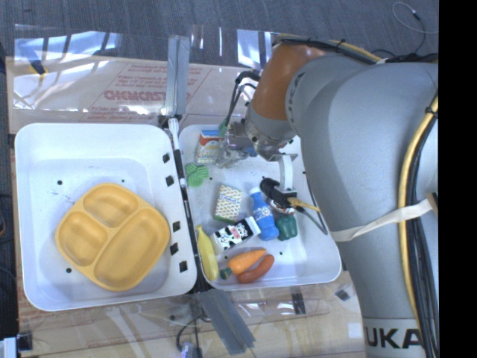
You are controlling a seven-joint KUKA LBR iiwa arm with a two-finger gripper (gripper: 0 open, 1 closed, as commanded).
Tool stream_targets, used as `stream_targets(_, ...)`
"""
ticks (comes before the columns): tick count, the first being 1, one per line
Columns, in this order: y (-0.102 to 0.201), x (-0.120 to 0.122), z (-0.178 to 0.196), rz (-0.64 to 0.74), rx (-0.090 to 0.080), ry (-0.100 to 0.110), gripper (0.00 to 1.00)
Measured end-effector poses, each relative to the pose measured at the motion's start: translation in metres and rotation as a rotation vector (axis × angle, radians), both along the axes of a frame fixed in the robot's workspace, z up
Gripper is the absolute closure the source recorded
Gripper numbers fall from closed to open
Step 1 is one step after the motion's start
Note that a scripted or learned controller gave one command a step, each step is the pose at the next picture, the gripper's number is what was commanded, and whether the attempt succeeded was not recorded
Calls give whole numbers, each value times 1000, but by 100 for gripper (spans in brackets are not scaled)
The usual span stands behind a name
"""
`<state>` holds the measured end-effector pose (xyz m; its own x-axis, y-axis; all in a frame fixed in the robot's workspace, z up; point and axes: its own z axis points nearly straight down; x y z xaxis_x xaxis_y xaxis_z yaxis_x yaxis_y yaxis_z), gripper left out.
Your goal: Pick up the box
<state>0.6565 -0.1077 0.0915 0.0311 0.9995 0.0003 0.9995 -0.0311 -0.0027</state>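
Currently we see the gripper (227,146) low in the far part of the right bin (317,263), at a small box (209,149); whether its fingers grip it we cannot tell. Nearer lie a patterned packet (229,202), blue bottle (263,215), banana (206,253), carrot (247,260). Left bin (45,144) holds a yellow tray (112,235).

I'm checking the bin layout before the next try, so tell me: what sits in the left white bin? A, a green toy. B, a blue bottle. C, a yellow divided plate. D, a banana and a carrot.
C: the yellow divided plate lies alone in the left bin, while the banana, carrot and blue bottle are in the right bin.
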Motion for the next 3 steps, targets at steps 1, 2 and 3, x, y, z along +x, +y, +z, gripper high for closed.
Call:
stream_targets(1,-31,-28,0,12,1,0,100)
stream_targets(2,-31,-28,0,12,1,0,0)
stream_targets(3,11,-81,0,196,1,1,0)
